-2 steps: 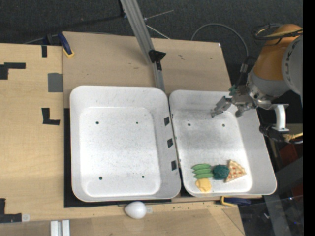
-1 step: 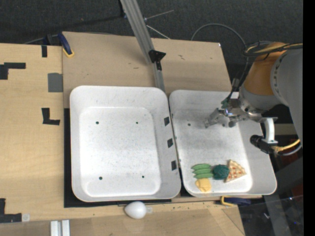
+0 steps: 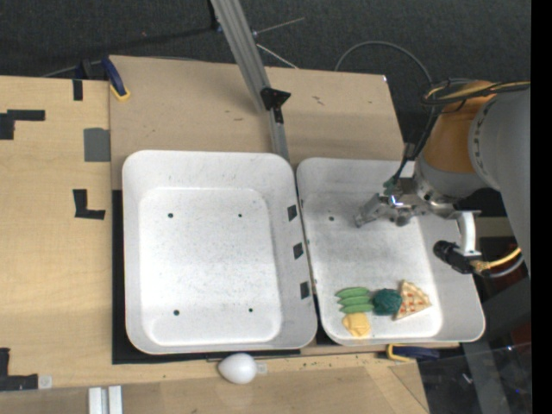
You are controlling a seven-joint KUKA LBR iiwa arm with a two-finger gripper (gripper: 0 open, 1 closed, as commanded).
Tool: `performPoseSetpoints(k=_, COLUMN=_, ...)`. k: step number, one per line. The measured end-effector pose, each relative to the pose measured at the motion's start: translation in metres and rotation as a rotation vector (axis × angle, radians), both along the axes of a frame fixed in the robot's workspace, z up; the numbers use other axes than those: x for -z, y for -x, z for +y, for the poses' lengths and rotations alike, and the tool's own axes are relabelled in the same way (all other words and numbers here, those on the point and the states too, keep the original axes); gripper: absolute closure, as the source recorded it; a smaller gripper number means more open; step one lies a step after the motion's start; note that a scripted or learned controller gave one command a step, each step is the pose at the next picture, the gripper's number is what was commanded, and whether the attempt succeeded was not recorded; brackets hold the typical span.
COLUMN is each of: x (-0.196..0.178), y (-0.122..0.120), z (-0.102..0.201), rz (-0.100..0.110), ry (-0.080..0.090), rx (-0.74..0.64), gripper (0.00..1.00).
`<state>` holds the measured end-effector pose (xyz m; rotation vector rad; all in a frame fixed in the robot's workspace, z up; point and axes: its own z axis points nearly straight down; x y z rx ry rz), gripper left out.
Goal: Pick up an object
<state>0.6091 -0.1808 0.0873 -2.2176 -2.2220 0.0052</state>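
Observation:
Several small toy foods lie at the near end of the right bin point(image 3: 345, 188): a green pea pod point(image 3: 352, 297), a dark green broccoli piece point(image 3: 386, 300), a pizza slice point(image 3: 414, 300) and a yellow piece point(image 3: 356, 323). My gripper point(image 3: 380, 213) hovers low over the upper middle of the right bin, well behind the toy foods, with bare bin floor under it. Nothing shows in its grasp. The grey arm with its orange band point(image 3: 448, 145) comes in from the right.
The left bin point(image 3: 207, 248) sits beside the right one, with black clips on the shared edge. A white egg-shaped object point(image 3: 238, 368) rests on the bench in front of the left bin. A slanted metal bar point(image 3: 250, 54) crosses the back.

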Motion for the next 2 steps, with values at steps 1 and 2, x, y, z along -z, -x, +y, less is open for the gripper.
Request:
performPoseSetpoints(k=1, x=-0.011, y=0.0, z=0.001, rz=-0.001, ry=0.0, rx=-0.001, gripper=1.0)
performPoseSetpoints(k=2, x=-0.074, y=-0.007, z=0.0, rz=-0.009, ry=0.001, rx=0.0, gripper=1.0)
